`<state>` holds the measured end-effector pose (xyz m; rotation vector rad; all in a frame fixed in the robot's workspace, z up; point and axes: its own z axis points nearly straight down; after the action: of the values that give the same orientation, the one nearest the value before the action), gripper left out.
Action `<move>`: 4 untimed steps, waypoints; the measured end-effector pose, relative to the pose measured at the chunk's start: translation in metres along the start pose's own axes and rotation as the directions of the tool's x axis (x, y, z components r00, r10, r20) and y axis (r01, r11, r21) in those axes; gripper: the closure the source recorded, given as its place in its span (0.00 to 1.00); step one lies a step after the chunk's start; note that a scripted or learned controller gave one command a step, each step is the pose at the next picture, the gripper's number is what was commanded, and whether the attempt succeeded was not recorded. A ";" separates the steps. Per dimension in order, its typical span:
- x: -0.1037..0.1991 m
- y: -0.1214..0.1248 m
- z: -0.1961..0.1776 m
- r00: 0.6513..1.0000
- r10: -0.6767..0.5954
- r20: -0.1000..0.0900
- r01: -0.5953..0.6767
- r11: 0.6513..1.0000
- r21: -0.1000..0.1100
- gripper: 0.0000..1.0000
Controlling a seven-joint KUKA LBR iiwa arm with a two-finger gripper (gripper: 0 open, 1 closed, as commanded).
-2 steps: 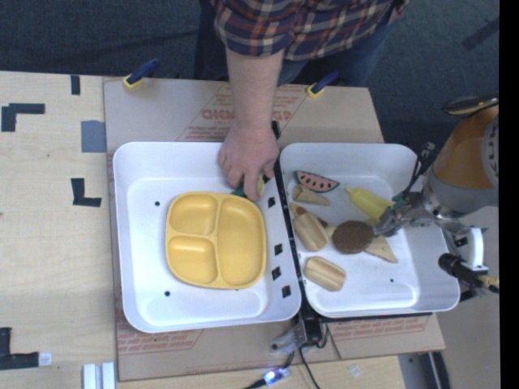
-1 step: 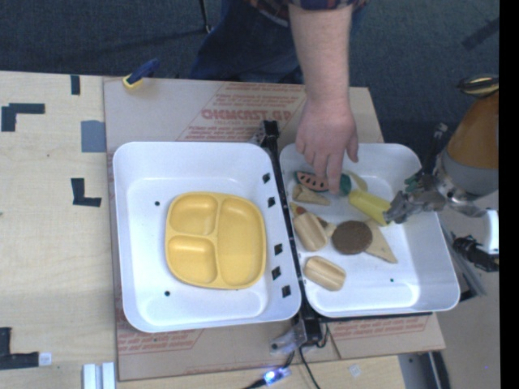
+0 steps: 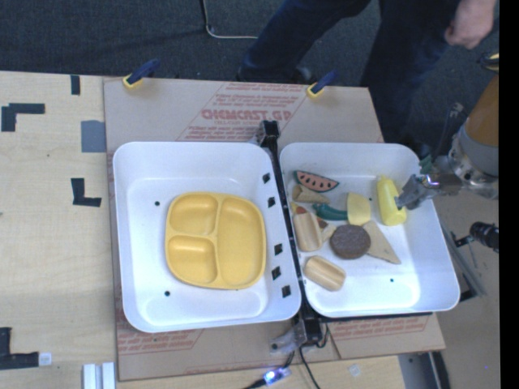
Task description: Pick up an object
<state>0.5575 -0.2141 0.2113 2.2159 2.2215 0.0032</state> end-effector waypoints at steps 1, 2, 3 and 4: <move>0.001 0.001 -0.014 1.000 0.001 -0.001 -0.001 1.000 0.003 1.00; 0.059 0.005 -0.019 1.000 -0.005 -0.003 0.005 1.000 0.005 1.00; 0.110 0.004 -0.026 1.000 -0.005 -0.004 0.005 1.000 0.005 1.00; 0.161 0.001 -0.030 1.000 -0.004 -0.003 0.004 1.000 0.006 1.00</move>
<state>0.5580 -0.0529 0.2409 2.2160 2.2311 0.0000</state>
